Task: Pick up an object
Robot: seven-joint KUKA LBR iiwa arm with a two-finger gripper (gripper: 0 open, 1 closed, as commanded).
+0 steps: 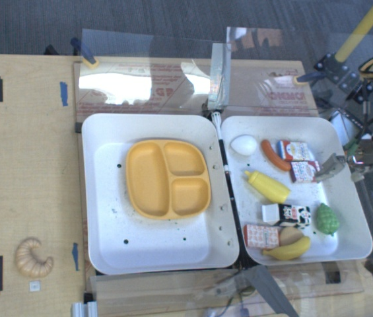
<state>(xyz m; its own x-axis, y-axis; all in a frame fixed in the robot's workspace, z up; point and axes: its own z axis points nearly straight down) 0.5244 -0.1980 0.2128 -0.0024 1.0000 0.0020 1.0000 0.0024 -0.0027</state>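
The left bin (100, 243) holds a yellow tray (168, 178), the right bin (354, 233) toy food, and I cannot tell the fingers' (335, 166) state.

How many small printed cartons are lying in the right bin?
4: two cartons beside the hot dog, carton and carton; milk carton near the broccoli; red carton by the banana. Others may be hidden.

The right bin (354, 197) holds the pickable things: a white egg (243, 144) at its upper left, a red sausage (276, 156) lying slantwise beside it, and two small red-and-white cartons (298, 152) (304, 171) to the right. Below lie a yellow mustard bottle (268, 186) on its side, a black-and-white carton (287, 214), and green broccoli (327, 220). A banana (289, 249) curves along the bottom edge, touching a red-patterned packet (261, 236).
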